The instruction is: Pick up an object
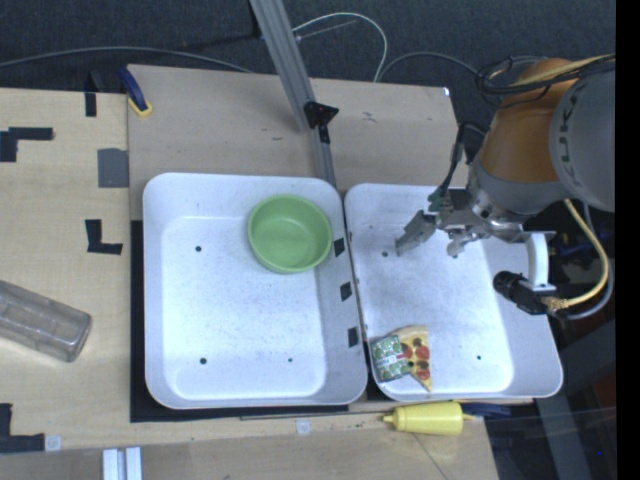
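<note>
The arm's wrist is being cut off by the right edge. The claw [436, 238] is being held spread above the right bin [520, 373], gripping nothing. A printed packet [401, 356] is lying below it; a green bowl [290, 233] is sitting in the left bin [170, 368], leftward.

A round green bowl [290, 233] sat right side up by the far edge of the left bin [170, 298]. A small colorful packet [402, 355] lay flat in the right bin's [520, 368] near left corner.

A robotics lab: wooden bench [230, 128] with white bins [170, 298] (taped markers).
</note>
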Controlling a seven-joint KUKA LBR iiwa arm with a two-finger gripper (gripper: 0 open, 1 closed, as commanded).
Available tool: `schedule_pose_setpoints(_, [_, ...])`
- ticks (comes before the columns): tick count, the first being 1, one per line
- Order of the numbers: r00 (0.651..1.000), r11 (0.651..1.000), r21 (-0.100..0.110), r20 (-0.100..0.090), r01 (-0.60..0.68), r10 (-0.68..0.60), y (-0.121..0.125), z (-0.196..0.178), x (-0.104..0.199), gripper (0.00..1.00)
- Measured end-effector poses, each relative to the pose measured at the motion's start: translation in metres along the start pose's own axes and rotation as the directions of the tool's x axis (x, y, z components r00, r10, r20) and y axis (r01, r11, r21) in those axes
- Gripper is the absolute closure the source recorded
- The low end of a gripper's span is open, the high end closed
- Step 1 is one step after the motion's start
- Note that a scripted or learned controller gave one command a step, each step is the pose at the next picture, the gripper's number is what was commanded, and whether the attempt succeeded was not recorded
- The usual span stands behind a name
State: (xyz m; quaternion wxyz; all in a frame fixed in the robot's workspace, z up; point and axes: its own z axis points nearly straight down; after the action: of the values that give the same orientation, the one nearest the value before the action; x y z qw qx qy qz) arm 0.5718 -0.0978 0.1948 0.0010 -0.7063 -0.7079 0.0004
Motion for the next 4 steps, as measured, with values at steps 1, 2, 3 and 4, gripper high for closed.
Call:
schedule_pose_setpoints(1, [1.000,1.000,0.000,0.000,0.000,0.000,0.000,0.000,0.000,0.00])
schedule_pose_setpoints(2, [1.000,1.000,0.004,0.001,-0.001,0.001,0.006,0.046,0.001,0.00])
schedule_pose_setpoints(3, [1.000,1.000,0.007,0.001,-0.001,0.001,0.004,0.101,0.002,0.00])
schedule_pose_setpoints(4, [1.000,1.000,0.002,0.000,0.001,-0.001,0.005,0.088,0.003,1.00])
